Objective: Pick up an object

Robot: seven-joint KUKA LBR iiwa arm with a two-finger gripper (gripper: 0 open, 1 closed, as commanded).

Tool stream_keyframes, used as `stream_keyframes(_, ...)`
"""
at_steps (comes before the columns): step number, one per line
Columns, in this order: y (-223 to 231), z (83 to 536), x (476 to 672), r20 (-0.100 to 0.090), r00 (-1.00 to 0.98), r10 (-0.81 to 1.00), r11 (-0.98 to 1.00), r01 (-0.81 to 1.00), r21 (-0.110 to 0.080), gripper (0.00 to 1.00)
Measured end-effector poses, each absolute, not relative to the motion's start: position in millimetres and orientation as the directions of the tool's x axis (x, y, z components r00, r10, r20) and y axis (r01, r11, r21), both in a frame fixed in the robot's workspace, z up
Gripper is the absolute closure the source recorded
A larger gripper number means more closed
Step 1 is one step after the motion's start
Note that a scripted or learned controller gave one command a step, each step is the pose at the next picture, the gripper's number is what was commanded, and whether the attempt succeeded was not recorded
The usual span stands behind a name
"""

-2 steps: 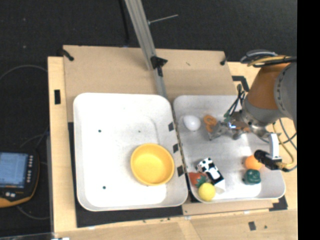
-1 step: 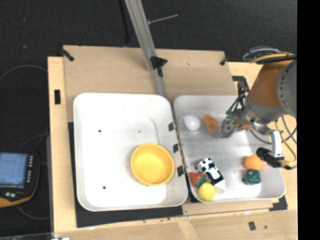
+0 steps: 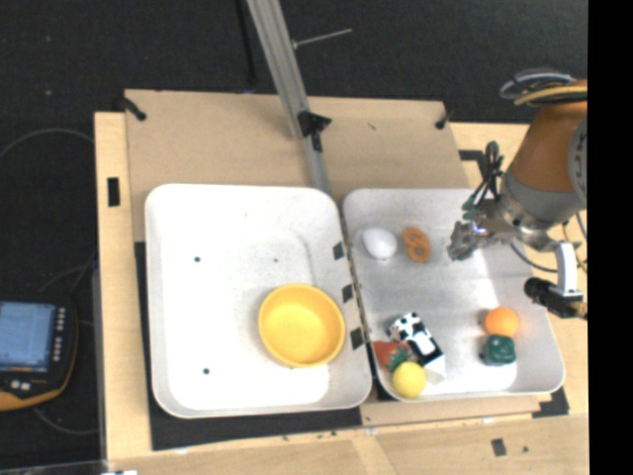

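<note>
Objects lie in the right bin (image 3: 514,379): white egg (image 3: 378,243) and orange ring (image 3: 418,244) at frame centre, orange ball (image 3: 501,321) lower right. The gripper (image 3: 461,242) hovers just right of the ring, its state impossible to tell. A yellow bowl (image 3: 301,325) sits in the left bin (image 3: 218,221).

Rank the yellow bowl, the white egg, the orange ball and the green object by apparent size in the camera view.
1. Yellow bowl, by far the largest.
2. White egg, orange ball and green object: these three look about alike, too close to rank.
</note>
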State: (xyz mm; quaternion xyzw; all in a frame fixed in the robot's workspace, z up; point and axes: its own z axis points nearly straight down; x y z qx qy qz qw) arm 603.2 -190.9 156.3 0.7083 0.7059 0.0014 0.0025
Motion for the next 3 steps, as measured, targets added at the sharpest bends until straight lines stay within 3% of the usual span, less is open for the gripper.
stream_keyframes(2, -195.2, 261.8, 614.9, -0.003, -0.003, 1.000, 0.003, 1.000, 0.009, 1.00)
stream_keyframes(3, -138.5, 263.1, 611.3, 0.001, -0.007, 1.000, 0.007, 1.000, 0.002, 1.00)
